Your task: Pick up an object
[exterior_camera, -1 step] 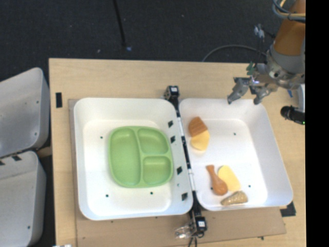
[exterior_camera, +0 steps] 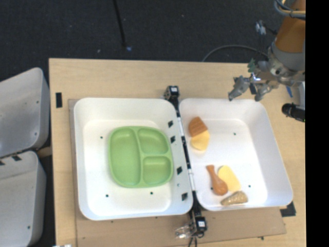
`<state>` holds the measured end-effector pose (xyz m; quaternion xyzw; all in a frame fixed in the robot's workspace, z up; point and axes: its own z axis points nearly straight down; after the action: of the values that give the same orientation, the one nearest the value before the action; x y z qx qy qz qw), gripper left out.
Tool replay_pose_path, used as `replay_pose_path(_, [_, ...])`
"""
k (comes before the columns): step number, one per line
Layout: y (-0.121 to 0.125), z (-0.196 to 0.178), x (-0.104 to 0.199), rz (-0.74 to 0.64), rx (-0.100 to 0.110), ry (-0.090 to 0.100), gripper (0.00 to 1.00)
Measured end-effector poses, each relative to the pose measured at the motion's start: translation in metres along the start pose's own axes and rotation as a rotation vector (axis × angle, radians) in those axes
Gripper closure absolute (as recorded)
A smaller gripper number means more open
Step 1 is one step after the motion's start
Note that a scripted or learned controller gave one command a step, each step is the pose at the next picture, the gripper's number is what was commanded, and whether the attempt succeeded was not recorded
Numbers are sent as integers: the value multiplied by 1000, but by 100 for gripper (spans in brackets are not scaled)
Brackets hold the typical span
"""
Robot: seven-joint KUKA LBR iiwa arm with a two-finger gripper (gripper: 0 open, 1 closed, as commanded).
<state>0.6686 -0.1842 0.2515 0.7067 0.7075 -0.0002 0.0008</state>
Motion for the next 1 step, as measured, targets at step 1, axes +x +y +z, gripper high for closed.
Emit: replay_pose_path(1, [5,55,-9,1,1,-1,0])
